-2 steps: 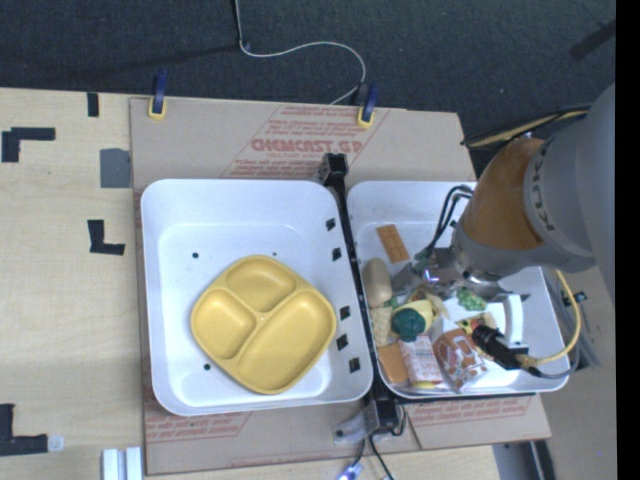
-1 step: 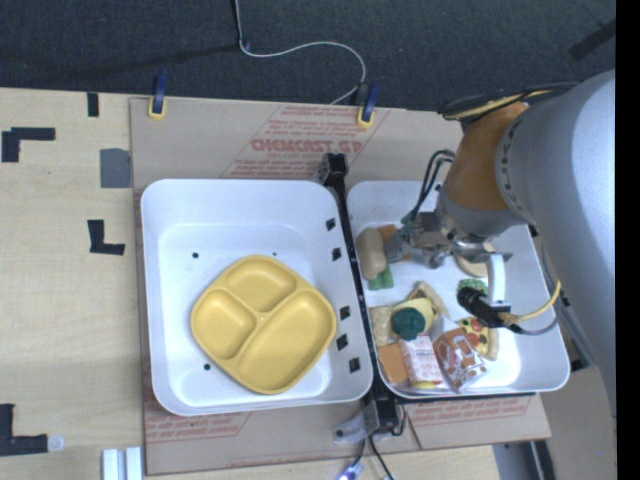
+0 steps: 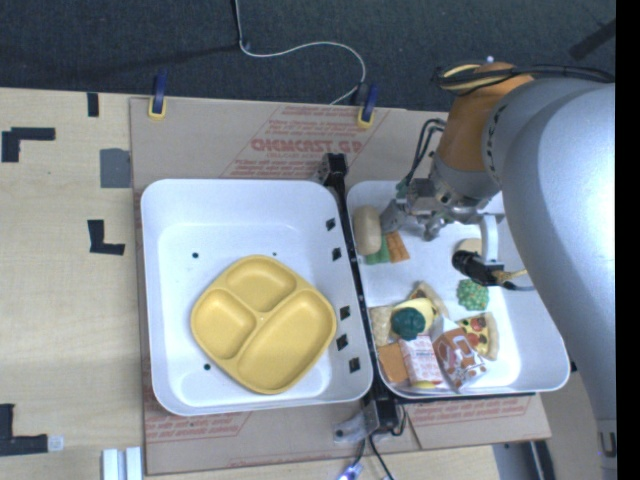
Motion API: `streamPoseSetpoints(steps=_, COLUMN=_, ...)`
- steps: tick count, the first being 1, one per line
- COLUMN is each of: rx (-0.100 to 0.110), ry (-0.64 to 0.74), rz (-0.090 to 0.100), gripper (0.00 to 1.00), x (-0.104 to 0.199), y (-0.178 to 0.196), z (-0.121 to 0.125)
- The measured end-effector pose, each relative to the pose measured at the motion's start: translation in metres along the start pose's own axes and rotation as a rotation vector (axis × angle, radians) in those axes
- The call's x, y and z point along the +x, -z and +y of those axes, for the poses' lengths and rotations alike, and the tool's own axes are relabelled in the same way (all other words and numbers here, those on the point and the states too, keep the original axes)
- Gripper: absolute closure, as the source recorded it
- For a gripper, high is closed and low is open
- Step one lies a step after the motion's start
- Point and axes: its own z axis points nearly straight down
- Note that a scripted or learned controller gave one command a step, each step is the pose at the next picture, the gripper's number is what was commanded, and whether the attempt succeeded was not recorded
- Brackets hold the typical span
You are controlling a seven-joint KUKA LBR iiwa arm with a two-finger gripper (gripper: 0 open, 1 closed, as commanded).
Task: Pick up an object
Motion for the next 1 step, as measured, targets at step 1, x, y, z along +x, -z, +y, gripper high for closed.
streamPoseSetpoints(steps=1, rx=0.017, ry=0.001, rz=0.002, gripper=0.00, x=-0.0014, y=-0.0012, z=0.0069)
